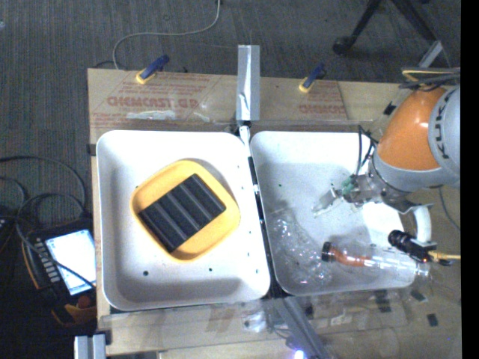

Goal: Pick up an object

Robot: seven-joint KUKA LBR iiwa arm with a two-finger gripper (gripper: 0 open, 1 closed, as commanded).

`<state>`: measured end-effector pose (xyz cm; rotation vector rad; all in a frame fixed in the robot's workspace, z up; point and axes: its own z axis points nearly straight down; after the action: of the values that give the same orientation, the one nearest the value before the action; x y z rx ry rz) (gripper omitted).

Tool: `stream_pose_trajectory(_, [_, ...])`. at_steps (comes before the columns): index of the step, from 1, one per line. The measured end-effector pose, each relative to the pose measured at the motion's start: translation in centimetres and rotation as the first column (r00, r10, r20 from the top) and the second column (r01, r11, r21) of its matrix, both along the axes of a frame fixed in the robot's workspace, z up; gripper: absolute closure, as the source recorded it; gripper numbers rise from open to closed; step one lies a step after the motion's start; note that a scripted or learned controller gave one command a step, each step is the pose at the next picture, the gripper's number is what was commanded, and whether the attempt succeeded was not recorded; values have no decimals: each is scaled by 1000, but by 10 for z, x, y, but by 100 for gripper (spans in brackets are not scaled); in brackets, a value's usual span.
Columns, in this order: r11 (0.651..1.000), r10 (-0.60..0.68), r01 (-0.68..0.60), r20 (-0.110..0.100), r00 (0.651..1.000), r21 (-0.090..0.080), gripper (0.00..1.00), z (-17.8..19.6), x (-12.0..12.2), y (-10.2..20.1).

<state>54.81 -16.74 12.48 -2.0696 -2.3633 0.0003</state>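
A yellow, rounded block with a black ribbed top (185,209) lies in the middle of the left bin (120,155). In the right bin (299,152), a crumpled clear plastic piece (293,244) lies near the front left. A clear tube with an orange core and a black cap (358,259) lies along the front wall. My gripper (335,197) hangs low over the middle right of the right bin, under the grey wrist and orange band (408,137). It is behind the tube and to the right of the clear plastic.
A metal divider post (247,81) stands at the back between the bins. Two clamps, blue (153,68) and yellow-blue (312,77), hold the cardboard backing. A lit tablet (71,256) lies on the floor to the left.
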Motion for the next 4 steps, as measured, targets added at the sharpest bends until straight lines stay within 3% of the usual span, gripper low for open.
stream_pose_trajectory(1, [998,70,-69,15,997,-3,0,-33,-59,-30])
stream_pose_trajectory(2, [950,-312,312,-1,950,-1,0,-18,-18,-35])
stream_pose_trajectory(3, [975,-220,220,-2,975,1,0,57,-50,28])
stream_pose_trajectory(4, [975,-220,220,-2,975,1,0,57,-50,28])
